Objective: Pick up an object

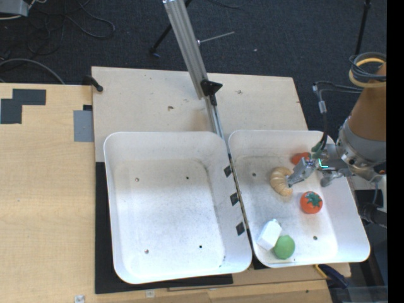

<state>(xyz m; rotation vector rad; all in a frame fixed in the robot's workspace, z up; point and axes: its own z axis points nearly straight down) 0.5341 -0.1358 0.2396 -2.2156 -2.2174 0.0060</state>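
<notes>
The right bin (353, 232) holds several items. A tan bread-like piece (280, 182) lies near its middle, with a red tomato with a green top (310, 202) to its right. A red object (300, 158) peeks out behind the gripper, partly hidden. A white block (269, 233) and a green ball (285, 247) sit together near the front rim. My gripper (314, 176) hangs low over the right bin, just above the tomato. It is open, one fingertip close to the tan piece, and nothing sits between the fingers.
The left bin (120, 169) stands beside the right one, with a divider with black clips (232, 197) between them. A slanted metal rail (189, 49) rises behind the bins. Cables lie on the dark floor beyond the bench.
</notes>
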